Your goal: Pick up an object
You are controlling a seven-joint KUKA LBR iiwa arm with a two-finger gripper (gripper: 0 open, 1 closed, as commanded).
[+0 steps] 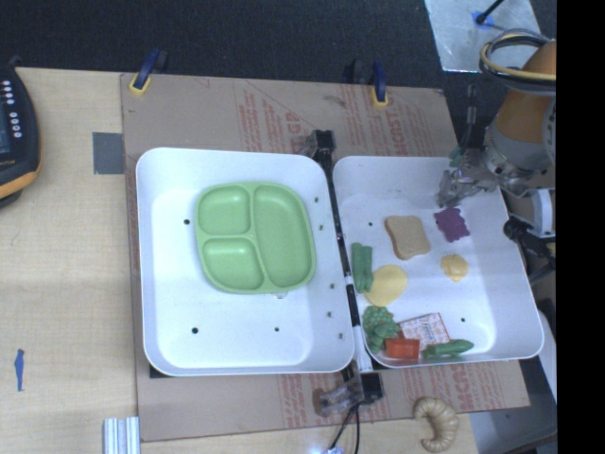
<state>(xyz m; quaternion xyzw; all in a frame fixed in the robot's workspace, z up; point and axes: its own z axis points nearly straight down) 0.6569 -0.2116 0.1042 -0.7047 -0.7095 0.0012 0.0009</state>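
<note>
Overhead, my gripper (pixel 458 185) is hovering at the far right corner of the right bin (pixel 515 301), just beside a purple toy piece (pixel 452 223); whether my fingers are open or closed, I cannot tell. Lying loose in that bin are a slice of toy bread (pixel 407 236), a yellow lemon-like piece (pixel 388 283), a small yellow piece (pixel 455 267), a green pod (pixel 362 264), toy broccoli (pixel 379 324), a red block (pixel 402 348) and a green bean pod (pixel 447 350). A green divided plate (pixel 256 237) is sitting in the left bin (pixel 170 339)
</note>
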